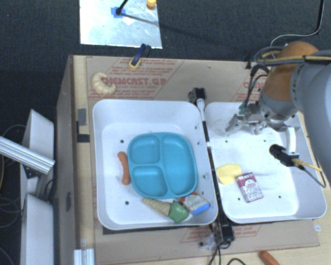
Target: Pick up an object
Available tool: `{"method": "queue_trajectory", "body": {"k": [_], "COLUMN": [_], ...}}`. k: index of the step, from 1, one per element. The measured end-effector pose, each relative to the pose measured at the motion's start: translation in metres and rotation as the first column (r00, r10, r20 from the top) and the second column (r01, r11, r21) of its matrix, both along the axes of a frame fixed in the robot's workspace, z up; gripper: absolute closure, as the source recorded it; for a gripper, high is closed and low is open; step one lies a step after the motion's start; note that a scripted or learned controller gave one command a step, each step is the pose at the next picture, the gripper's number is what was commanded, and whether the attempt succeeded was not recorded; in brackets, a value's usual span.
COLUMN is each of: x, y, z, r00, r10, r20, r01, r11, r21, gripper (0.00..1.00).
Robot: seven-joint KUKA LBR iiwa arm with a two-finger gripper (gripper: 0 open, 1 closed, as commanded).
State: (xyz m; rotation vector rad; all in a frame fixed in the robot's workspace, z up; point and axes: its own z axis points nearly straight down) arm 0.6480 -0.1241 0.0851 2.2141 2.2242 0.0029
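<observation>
A grey robot arm [314, 87] with an orange band reaches in from the right of the frame, its claw [244, 129] hanging open and empty over the far end of the right bin [276, 206]. The arm rises behind and to the right of the claw. The cardboard-topped bench [154, 76] spreads out on every side beneath it. The left bin [107, 148] lies beside the claw, to its left across the dividing rail.

In the left bin, a blue divided plate [161, 165] sits well to the claw's left and nearer the camera. An orange sausage [124, 167] lies farther left, just beside the plate's edge. A pale cone [157, 205], a green piece [178, 212] and a small blue-and-white box [197, 204] are bunched at the plate's near rim, all well apart from the claw.

The closest things for picking lie in the right bin, below the claw in the frame and apart from it. A yellow lump [227, 174] is slightly to the claw's left. A red packet [250, 187] lies just beside the lump, a little farther from the claw. Neither touches the claw.

On the bench beyond the bins, far up and left of the claw, rest a cream grub toy [103, 83] and a blue-and-yellow clip [138, 56].
</observation>
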Motion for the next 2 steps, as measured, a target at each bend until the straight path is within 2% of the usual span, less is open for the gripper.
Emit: {"method": "queue_trajectory", "body": {"k": [1,2], "x": [-0.104,-0.130], "y": [-0.028,0.033], "z": [0.007,0.002], "r00": [1.000,1.000], "r10": [-0.004,-0.004], "r20": [-0.004,0.003], "r01": [0.004,0.004], "r11": [1.000,1.000], "r21": [0.000,-0.001], "gripper": [0.00,0.00]}}
